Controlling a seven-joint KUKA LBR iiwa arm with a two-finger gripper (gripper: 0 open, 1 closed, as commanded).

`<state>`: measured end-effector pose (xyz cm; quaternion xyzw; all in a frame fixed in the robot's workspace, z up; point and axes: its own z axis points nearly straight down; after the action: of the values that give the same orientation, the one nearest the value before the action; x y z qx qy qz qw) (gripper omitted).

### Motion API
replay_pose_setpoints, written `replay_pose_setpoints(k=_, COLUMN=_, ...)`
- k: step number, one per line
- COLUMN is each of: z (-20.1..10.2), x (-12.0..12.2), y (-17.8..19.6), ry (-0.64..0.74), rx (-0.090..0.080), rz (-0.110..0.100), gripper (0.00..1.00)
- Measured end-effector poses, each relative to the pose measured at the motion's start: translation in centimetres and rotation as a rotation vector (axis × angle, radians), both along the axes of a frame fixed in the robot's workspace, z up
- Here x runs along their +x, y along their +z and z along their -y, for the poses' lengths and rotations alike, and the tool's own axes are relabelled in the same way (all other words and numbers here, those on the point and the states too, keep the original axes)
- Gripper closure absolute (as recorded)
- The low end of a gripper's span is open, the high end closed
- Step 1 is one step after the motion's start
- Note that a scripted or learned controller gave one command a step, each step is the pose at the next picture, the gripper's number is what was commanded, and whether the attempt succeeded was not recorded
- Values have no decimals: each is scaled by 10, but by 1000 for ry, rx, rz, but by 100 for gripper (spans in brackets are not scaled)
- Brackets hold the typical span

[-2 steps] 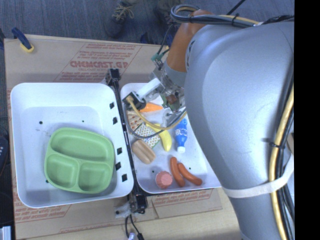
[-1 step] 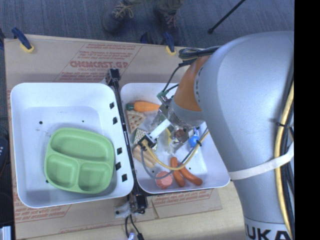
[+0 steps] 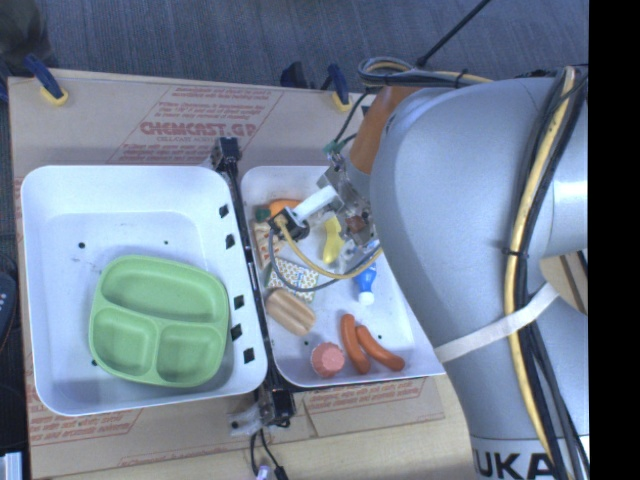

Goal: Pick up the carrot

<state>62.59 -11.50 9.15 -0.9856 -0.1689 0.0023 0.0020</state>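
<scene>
Gripper point(image 3: 338, 211) is low over the far end of the right bin point(image 3: 425, 360), its wrist cluttered with cables; cannot tell how it is set. Carrot point(image 3: 282, 208) lies in that bin's far left corner, just beside the gripper on its left, partly hidden. Nearer in the right bin: yellow banana point(image 3: 331, 241), bread roll point(image 3: 290, 313), two sausages point(image 3: 366, 348). Left bin point(image 3: 60, 198) holds a green divided plate point(image 3: 158, 320).

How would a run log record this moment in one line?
tool over right bin | carrot beside it, not lifted | green plate in left bin
</scene>
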Motion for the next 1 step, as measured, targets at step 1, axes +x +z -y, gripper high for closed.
replay_pose_setpoints(k=1, z=-15, x=11, y=0, ry=-114, rx=-1, rz=1, gripper=0)
